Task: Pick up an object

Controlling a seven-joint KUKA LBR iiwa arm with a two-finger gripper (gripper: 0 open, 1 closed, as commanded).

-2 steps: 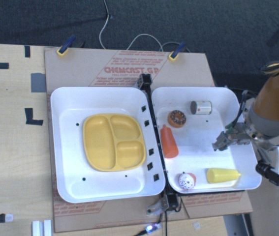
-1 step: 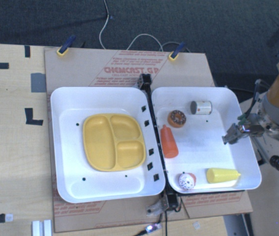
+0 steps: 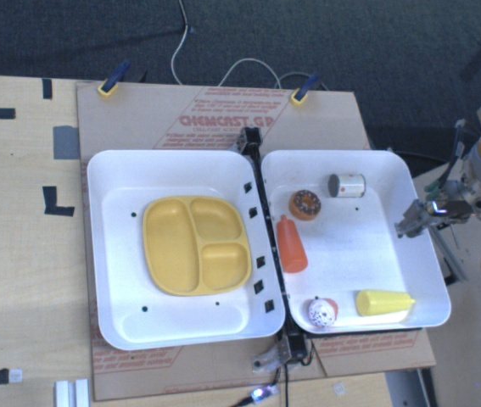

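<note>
The right bin (image 3: 367,253) holds several small objects. A brown donut (image 3: 305,203) lies near its back left, with a small grey and white can (image 3: 347,185) on its side just to the right. An orange-red bottle-shaped piece (image 3: 291,244) lies along the divider. At the front sit a white and red ball (image 3: 322,312) and a yellow wedge-shaped piece (image 3: 384,302). My gripper (image 3: 411,220) hangs over the bin's right rim, apart from every object, and nothing is seen in it.
The left bin (image 3: 113,227) holds a yellow divided plate (image 3: 196,244). Black clips run along the divider (image 3: 261,227) between the bins. The bins rest on a cardboard sheet (image 3: 223,113) clamped at the back.
</note>
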